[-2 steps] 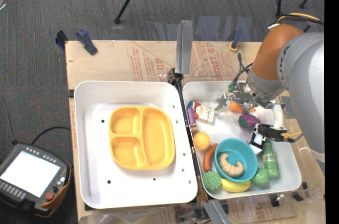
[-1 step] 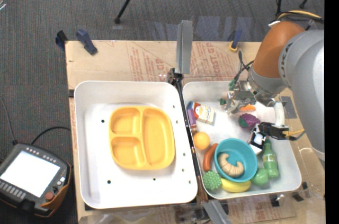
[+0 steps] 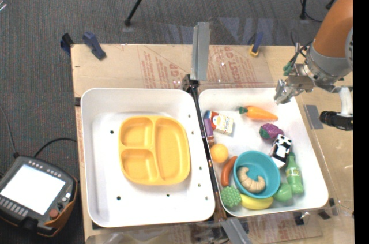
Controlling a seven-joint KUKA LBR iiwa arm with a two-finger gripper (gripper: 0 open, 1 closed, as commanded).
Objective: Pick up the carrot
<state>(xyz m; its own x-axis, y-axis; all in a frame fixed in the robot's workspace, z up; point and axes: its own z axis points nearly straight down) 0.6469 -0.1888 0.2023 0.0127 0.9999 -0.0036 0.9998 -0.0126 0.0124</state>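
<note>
- The carrot [image 3: 260, 113], a smooth orange plastic cone with a green leafy tip, lies flat near the back wall of the right bin [image 3: 309, 139], a shallow white plastic tub.
- The gripper [image 3: 283, 93] hangs just above and to the right of the carrot, over the bin's back rim; whether it is released or clenched cannot be told, and nothing is seen in it.
- Just left of the carrot lies a small printed carton [image 3: 222, 123].
- In front of the carrot sit a knobbly purple grape bunch [image 3: 270, 132] and a black-and-white block [image 3: 281, 149].
- Further forward of the carrot, a round teal bowl [image 3: 257, 173] holds a pale curled piece [image 3: 252, 179].
- An orange ball [image 3: 219, 153] rests front-left of the carrot.
- Well left of the carrot, the left bin [image 3: 95, 122] holds a glossy yellow divided plate [image 3: 154, 150].
- Both bins rest on a brown board counter [image 3: 138, 67].
</note>
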